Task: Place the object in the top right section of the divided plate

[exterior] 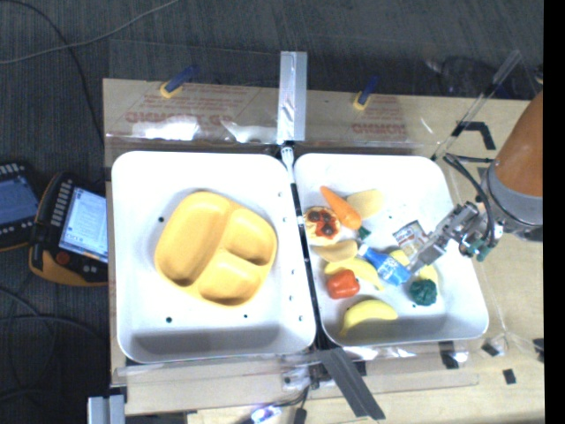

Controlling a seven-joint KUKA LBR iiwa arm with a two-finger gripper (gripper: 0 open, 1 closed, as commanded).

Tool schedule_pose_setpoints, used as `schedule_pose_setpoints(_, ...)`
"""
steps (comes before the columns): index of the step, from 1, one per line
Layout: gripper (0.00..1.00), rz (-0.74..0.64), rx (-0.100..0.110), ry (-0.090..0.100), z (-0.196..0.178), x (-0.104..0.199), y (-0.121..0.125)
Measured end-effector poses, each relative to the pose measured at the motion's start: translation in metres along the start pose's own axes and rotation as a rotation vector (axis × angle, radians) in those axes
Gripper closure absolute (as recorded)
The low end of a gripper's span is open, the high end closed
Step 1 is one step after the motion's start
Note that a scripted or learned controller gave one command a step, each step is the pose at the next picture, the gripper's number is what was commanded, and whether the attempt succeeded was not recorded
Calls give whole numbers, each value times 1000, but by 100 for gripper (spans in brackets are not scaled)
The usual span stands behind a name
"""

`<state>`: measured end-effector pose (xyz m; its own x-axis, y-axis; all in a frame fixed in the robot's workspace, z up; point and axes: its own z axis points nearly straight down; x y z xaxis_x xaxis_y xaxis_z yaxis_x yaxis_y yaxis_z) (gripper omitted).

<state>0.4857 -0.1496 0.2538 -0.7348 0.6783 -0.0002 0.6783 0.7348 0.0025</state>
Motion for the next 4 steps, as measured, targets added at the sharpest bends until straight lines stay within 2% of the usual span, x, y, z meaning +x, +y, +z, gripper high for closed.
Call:
schedule_pose_setpoints(1, 100, -285, 3, 1, 25, -7, -10)
schedule_pose_setpoints(2, 100, -421, 3, 0, 61, -26, -30)
schedule_pose_setpoints(3, 100, -651, 2, -1, 59, -49, -55)
schedule_pose_setpoints(4, 100, -782, 1, -1, 32, -59, -45)
